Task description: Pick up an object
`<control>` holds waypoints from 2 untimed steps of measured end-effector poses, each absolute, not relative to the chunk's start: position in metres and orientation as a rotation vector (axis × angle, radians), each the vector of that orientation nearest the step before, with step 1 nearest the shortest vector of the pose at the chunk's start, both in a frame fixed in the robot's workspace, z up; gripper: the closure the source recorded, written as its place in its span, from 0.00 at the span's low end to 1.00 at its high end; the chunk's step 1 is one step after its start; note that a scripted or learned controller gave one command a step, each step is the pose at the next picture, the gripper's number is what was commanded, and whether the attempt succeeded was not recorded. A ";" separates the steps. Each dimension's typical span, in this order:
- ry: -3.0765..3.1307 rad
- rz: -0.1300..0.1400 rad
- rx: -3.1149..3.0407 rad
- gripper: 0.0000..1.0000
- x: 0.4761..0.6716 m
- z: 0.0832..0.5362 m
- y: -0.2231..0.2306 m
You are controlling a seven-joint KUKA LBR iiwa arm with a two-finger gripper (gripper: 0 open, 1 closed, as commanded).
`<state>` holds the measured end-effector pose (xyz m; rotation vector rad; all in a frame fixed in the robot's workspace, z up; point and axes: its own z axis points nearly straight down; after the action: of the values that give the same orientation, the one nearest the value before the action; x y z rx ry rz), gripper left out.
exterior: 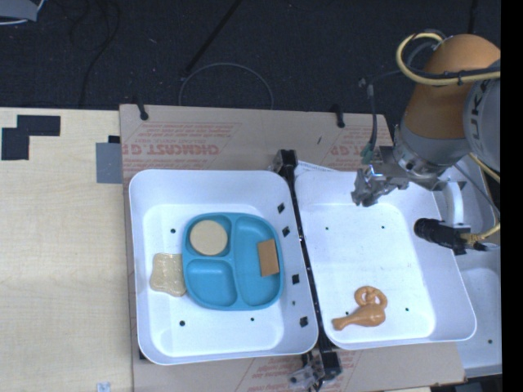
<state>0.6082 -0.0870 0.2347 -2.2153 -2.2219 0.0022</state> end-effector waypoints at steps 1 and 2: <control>-2.223 0.002 -2.213 1.00 0.583 0.241 -0.034; -2.222 0.005 -2.213 1.00 0.549 0.240 0.015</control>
<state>0.5492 0.0155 0.2402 -2.2128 -2.2216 0.0047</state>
